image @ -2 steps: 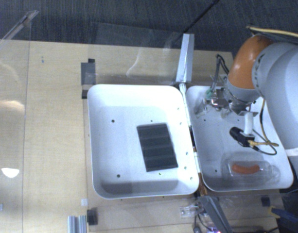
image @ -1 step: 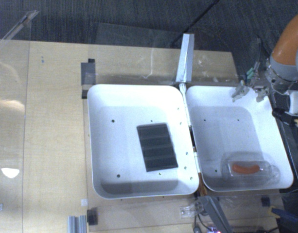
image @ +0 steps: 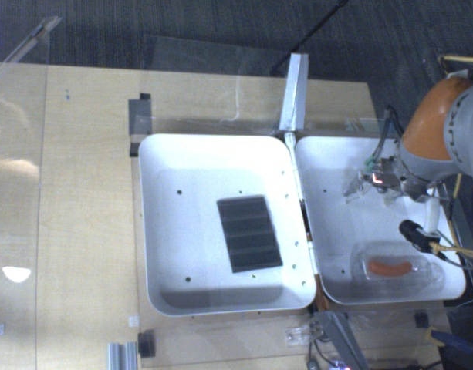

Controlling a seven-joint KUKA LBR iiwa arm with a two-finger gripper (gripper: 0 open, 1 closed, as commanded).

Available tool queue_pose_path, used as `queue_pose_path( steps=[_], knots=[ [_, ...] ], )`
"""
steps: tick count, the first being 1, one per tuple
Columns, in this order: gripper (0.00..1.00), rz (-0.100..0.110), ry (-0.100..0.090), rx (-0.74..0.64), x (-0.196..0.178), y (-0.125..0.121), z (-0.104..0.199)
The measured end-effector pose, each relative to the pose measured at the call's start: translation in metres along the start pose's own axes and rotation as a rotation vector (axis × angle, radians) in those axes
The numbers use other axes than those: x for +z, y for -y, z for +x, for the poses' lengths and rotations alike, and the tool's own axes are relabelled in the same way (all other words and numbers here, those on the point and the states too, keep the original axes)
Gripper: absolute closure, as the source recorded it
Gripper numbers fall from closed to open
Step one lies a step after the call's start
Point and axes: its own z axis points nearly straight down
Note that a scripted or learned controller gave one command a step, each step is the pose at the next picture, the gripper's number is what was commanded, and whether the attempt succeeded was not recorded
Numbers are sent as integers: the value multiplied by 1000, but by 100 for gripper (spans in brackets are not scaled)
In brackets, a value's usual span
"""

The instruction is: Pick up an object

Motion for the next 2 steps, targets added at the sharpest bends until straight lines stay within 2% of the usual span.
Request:
queue_pose_path(
  steps=[1,2],
  knots=[
    [0,2,1,-3,-127,-38,-28],
    [0,4,0,87,-141,82,-8]
  ],
)
